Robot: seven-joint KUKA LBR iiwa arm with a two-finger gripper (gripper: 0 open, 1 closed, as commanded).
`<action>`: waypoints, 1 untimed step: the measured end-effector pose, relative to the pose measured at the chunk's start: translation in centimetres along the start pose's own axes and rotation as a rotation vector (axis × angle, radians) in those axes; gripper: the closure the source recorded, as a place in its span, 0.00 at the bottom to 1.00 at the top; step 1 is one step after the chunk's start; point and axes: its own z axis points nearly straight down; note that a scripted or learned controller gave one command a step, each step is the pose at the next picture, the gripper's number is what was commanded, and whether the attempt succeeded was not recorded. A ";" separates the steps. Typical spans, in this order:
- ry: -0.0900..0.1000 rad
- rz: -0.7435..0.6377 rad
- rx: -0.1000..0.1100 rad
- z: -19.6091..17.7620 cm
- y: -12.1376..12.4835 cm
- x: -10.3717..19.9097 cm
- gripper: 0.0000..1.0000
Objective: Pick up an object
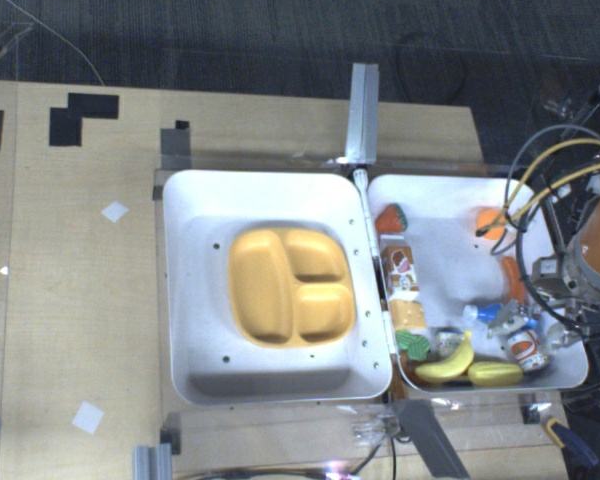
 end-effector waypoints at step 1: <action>-0.002 0.152 0.008 4.8 -8.2 -2.9 0.00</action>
